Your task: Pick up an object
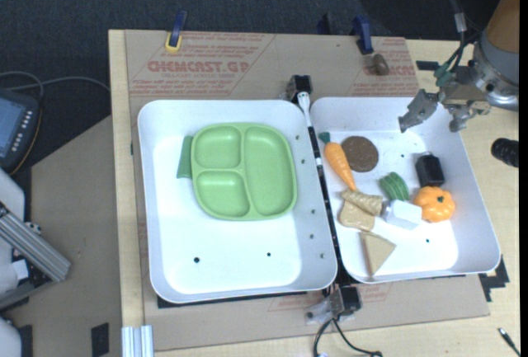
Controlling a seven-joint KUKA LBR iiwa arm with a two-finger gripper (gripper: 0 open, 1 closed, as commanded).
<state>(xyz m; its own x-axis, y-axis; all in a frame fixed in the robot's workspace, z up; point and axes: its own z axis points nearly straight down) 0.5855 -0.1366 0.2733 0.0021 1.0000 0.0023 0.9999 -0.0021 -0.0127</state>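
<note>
The right bin (474, 207) holds a small heap of toy food, and any piece would serve as the thing to pick up. The black block (429, 170) lies nearest the gripper (437, 112), toward three o'clock in the bin, with the orange pumpkin (435, 204) just beside it at about four o'clock. The block looks light, stiff and flat-sided, so it should sit squarely between two fingers taken across its short width. The pumpkin is probably hollow plastic, light but rounded and smooth; it could squirt out unless pinched across its widest part.

Toward the bin's centre lie a green vegetable (394, 185) and a white piece (403, 215), touching or nearly so. At about nine o'clock a carrot (339, 165) lies at a slant, with a brown round disc (360, 153) just beside it toward twelve. The disc is flat and low, hard to get fingers under. Two tan pieces (363, 211) sit toward six o'clock, crowded together.

The gripper hangs over the bin's upper right, around one o'clock, its two fingers spread apart with nothing between them.

The left bin (165, 240) carries a green divided plate (244, 171), well apart from the toys.
</note>
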